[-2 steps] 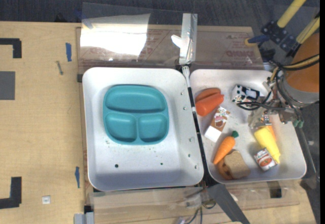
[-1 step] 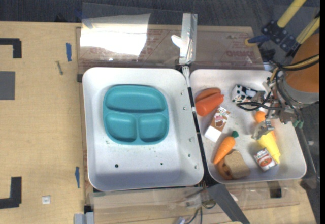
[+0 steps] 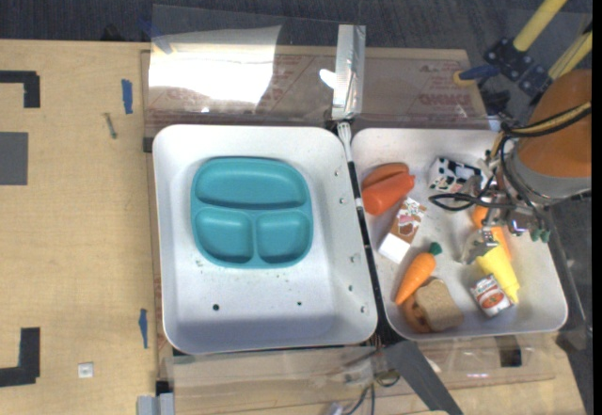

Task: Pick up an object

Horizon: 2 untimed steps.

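Gripper (image 3: pixel 489 236) low in the right bin (image 3: pixel 555 310), over a yellow corn cob (image 3: pixel 500 270).
The cob's long axis runs from upper left to lower right; whether the fingers are open cannot be told. Carrot (image 3: pixel 415 277) lies nearby.

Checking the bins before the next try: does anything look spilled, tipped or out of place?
Nothing stands out. The teal divided plate lies flat in the left bin. The toy carrot, small can and other toys lie loose on the right bin's floor, none over a rim.

Tray (image 3: pixel 251 210) in left bin (image 3: pixel 179 244); carrot (image 3: pixel 415 276) (others too) in right bin (image 3: pixel 550 295).
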### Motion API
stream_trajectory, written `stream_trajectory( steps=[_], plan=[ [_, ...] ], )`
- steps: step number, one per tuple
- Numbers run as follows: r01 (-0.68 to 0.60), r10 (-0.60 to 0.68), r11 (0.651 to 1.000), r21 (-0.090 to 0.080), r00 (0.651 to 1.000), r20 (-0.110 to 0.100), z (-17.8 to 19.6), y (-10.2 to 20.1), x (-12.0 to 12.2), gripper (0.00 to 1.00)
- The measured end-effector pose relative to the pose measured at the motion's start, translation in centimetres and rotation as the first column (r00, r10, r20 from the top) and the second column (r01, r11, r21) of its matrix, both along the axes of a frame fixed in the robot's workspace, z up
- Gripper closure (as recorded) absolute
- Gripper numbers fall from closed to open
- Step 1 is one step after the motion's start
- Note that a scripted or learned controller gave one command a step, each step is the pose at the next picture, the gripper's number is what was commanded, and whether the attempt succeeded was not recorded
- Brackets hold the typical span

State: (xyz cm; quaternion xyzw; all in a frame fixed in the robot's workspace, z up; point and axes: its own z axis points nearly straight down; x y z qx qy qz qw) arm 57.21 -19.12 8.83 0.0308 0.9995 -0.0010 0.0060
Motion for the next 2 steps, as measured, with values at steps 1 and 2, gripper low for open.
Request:
stream_trajectory(
  steps=[1, 2],
  plan=[
    [0.000, 0.000, 1.000, -0.003, 1.000, 0.014, 1.40, -0.02, 0.39, 1.00],
    [0.000, 0.000, 1.000, -0.003, 1.000, 0.012, 1.28, 0.00, 0.34, 0.00]
  ],
)
